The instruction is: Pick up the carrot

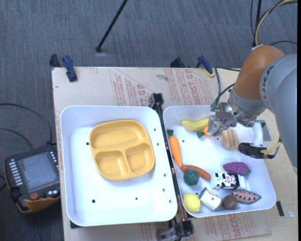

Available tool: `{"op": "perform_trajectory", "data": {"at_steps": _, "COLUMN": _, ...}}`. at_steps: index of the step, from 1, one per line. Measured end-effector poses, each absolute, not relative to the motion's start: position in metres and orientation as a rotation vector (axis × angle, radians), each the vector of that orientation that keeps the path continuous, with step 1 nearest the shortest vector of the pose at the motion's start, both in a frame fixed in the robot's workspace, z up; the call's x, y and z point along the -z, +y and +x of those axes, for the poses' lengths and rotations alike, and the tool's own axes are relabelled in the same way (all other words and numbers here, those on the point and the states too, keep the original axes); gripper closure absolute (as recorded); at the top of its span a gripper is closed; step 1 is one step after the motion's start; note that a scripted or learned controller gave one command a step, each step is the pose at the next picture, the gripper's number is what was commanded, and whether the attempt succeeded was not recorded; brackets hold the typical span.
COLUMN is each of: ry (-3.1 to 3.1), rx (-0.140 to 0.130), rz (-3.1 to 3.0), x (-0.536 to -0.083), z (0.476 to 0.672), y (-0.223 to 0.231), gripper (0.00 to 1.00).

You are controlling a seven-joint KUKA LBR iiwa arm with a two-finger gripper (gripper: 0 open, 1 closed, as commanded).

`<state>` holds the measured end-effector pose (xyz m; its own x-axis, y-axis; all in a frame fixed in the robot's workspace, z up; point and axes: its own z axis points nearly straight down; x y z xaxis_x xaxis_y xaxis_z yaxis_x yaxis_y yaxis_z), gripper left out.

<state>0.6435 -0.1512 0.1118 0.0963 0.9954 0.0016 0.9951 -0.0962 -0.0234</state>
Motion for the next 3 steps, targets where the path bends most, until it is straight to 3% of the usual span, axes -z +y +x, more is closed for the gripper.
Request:
{"op": "perform_trajectory", "data": {"at_steps": 1, "ry": -2.100, "rx": -0.024, "rz": -2.311, "x": -0.112, "z": 0.643, "y": -0.151, "gripper": 0.00}}
{"op": "perform_trajectory", "data": {"at_steps": 2, "ry": -2.028, "rx": 0.016, "rz": -2.393, "x": -0.092, "z": 0.650, "y": -0.195, "gripper": 0.00}}
{"op": "perform_trajectory", "data": {"at_steps": 3, "ry": -2.039, "rx": 0.006, "rz": -2.381, "x": -0.100, "z": 0.650, "y": -0.194, "gripper": 1.00}}
